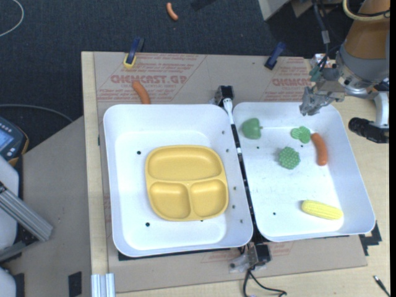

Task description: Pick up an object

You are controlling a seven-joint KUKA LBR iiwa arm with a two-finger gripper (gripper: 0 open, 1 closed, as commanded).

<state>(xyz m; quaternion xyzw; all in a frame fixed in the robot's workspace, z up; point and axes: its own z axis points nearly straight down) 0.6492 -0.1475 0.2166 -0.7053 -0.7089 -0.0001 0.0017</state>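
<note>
Task objs all sit in the right bin (352,184): a green pepper-like toy (251,128) near its upper left corner, a small green leafy piece (301,134) toward the upper right, a sausage (320,149) just beside that piece, lying roughly lengthwise top to bottom, a round green broccoli-like toy (289,158) near the middle, and a yellow corn cob (322,210) lower right, well apart from the others. None of them is between the fingers, all rest on the bin floor.

Gripper (311,107) hangs over the bin's upper right rim, above and just beside the leafy piece; can't tell from this angle whether it's released or clenched, and nothing visible in its grasp. Grey arm w/ orange band (366,39) comes in from upper right.

Left bin (117,166) holds a yellow divided tray (185,182), three compartments, approx centred. Both bins touch along the middle seam, resting on a cardboard sheet (185,73) w/ red lettering. A second orange sausage (142,92) lies on the cardboard just above the left bin's upper left corner; another small orange piece (172,10) on the dark floor beyond. Two blue clamps (132,52) at the sheet's far edge
</note>
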